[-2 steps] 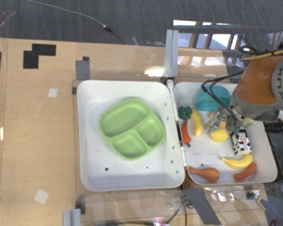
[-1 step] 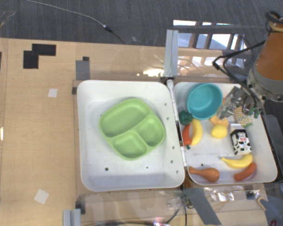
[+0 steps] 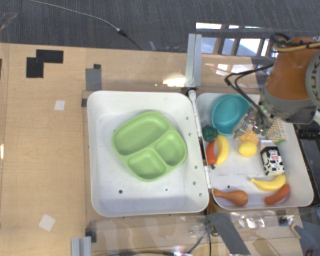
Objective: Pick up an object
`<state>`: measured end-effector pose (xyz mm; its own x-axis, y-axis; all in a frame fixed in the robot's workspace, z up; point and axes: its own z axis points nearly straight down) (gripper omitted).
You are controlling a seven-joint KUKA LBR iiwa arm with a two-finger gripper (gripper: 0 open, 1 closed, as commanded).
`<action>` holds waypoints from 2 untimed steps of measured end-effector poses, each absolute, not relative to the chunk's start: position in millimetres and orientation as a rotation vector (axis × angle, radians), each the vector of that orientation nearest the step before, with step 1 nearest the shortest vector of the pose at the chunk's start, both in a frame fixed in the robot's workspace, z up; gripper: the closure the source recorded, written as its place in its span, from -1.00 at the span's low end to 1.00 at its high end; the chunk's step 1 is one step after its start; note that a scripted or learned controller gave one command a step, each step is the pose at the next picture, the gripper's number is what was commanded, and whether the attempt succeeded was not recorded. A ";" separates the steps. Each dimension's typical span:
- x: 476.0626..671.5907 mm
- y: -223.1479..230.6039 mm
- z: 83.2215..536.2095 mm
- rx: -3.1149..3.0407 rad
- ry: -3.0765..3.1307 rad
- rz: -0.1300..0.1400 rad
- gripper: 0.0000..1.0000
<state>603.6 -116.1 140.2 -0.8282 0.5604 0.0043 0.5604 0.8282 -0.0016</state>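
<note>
The arm (image 3: pixel 296 81) comes in from the right, grey with its orange band showing wide above the wrist, and it hangs low over the back part of the right bin (image 3: pixel 304 193). The gripper (image 3: pixel 254 125) sits down among the toys there, just beside the teal bowl (image 3: pixel 228 114) and right above a small yellow-orange piece (image 3: pixel 249 137). I cannot tell whether the jaws are apart or together; the metal parts blur into the clutter under the wrist.

The bowl is tipped on its side against the back left corner of that bin, its round opening facing the arm. Just in front of the gripper lies a lemon (image 3: pixel 247 150), plain yellow and rounded. To its left a yellow banana (image 3: pixel 222 149) lies lengthwise near the wall between the bins, with a red pepper (image 3: pixel 210 153) touching its left side and something dark green (image 3: pixel 208 133) at its upper end. Right of the lemon stands a little black-and-white cow-patterned toy (image 3: pixel 272 161). In front of that a second banana (image 3: pixel 269 183) curves across the floor of the bin, with a red-orange sausage shape (image 3: pixel 278 195) just beside it toward the front corner. A brown pear-like piece (image 3: pixel 232 196) lies along the front edge.

The left bin (image 3: pixel 104 196) holds a light green divided plate (image 3: pixel 149 145), lying flat and turned at a slant, well apart from the arm. Both bins rest on the pale wooden desk (image 3: pixel 37 159)
</note>
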 end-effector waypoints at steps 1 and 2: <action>616.7 -73.0 223.6 -0.792 -3.058 -0.007 1.00; 617.3 -73.9 232.2 -0.786 -3.062 -0.004 1.00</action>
